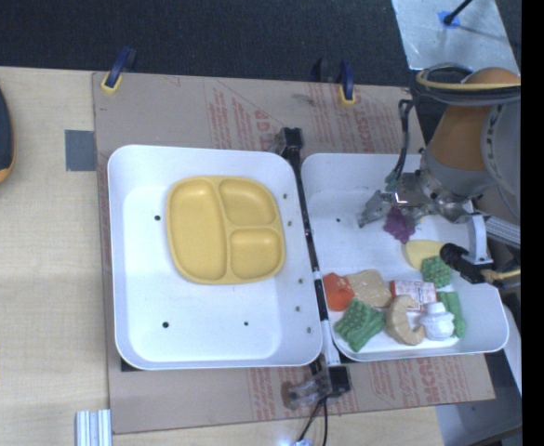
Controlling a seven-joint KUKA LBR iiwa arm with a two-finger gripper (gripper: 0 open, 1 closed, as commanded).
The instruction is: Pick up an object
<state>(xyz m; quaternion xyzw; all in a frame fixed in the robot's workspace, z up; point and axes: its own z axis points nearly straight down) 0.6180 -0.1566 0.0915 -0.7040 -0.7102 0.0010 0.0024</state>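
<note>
While your arm hangs low over the right bin (495, 337), nothing's actually lifted yet.

Your gripper (394, 208) sits at the bin's upper middle with its fingers splayed wide, and a small purple object (400, 224) is right under them, touching or nearly so; I can't tell if it's properly between the fingers, so I wouldn't call it grabbed. The other toys are heaped along the near edge, probably slid there, well clear of the gripper. The yellow divided plate (225, 228) sits alone in the left bin (137, 333). The wrist points steeply down from the right.

Divided plate (225, 228) in left bin (127, 249)
</note>
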